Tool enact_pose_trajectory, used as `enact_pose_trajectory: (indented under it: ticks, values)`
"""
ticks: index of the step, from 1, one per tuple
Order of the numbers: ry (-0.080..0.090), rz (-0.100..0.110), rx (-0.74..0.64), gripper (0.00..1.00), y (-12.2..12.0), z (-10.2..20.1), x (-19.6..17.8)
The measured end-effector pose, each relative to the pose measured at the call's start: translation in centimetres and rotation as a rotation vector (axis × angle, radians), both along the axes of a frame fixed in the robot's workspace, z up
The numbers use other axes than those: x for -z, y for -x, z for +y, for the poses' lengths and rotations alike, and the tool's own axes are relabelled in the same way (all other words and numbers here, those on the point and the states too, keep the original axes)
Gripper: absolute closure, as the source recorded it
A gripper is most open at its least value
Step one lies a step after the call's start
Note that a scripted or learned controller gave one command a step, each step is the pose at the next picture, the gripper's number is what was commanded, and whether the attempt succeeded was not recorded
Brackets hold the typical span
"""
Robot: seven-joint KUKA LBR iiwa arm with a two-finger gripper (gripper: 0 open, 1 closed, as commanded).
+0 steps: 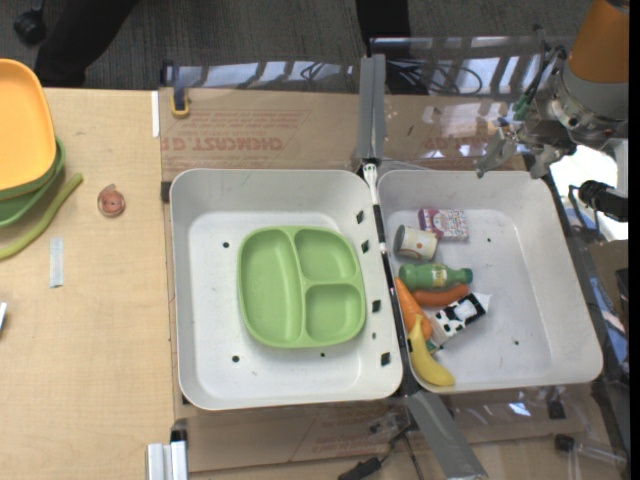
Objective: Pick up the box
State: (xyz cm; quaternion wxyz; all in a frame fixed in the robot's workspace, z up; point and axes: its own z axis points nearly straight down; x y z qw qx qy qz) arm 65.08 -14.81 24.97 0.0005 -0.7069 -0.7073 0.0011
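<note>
The box (443, 224) is small, white with pink and purple print, and lies flat in the right bin (530, 298) near its back left. My gripper (512, 170) hangs above the right bin's far rim, up and to the right of the box and well apart from it. It is open, with nothing between its fingers. The orange band of the arm (603, 28) shows in the upper right corner.
Just in front of the box lie a white cup (416, 241), a green bottle (436, 276), carrots (441, 295), a black-and-white toy (461, 315) and a banana (428, 360). The left bin (200, 368) holds a green divided plate (300, 286). Stacked dishes (20, 158) sit far left.
</note>
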Motion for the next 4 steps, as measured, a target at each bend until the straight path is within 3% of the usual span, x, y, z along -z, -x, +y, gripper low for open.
enact_pose_trajectory:
  ticks: [1, 2, 3, 4]
  values:
    - [0.0, 0.0, -0.065, 0.0, 1.2, 2.0, 10.7]
    - [-0.001, -0.002, -0.206, 0.0, 1.4, 3.8, 15.8]
    - [0.0, -0.002, -0.202, 1.0, 1.4, 3.7, 14.9]
    - [0.001, -0.001, -0.047, 1.0, 1.0, 10.0, 5.9]
